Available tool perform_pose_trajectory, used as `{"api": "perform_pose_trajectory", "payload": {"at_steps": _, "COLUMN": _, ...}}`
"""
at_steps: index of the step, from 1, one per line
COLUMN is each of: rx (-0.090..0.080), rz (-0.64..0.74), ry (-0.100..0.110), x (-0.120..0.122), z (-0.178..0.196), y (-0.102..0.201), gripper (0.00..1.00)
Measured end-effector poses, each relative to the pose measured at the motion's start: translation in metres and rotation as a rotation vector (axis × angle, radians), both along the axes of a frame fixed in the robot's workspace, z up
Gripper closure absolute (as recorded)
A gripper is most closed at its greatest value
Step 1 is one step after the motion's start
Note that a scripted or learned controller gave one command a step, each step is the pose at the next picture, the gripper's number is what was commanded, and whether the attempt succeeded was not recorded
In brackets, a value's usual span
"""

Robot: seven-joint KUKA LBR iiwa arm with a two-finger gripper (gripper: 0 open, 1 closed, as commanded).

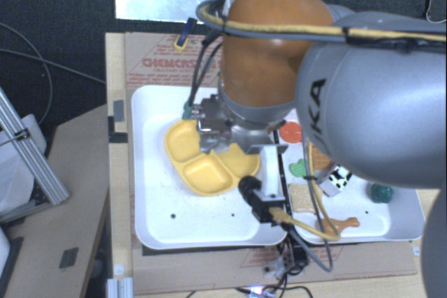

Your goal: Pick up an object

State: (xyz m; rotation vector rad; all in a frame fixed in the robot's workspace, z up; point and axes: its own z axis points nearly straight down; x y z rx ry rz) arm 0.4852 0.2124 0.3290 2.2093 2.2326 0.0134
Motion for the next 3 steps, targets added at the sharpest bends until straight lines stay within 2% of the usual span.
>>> {"api": "perform_pose_trajectory", "payload": {"at_steps": 1, "rx": -0.006, "rz": -0.015, "ry": -0.001, "x": 0.068, "z": 0.015, "y": -0.051, "gripper": 1.00}}
{"api": "perform_pose_trajectory", "payload": {"at_steps": 2, "rx": 0.001, "rz": -0.002, "ry": -0.015, "x": 0.113, "z": 0.194, "y": -0.009, "gripper": 1.00}}
{"api": "perform_pose_trajectory", "payload": {"at_steps": 3, "rx": -0.008, "rz": -0.014, "ry": 0.012, "x": 0.080, "z": 0.124, "y": -0.063, "gripper": 1.00}}
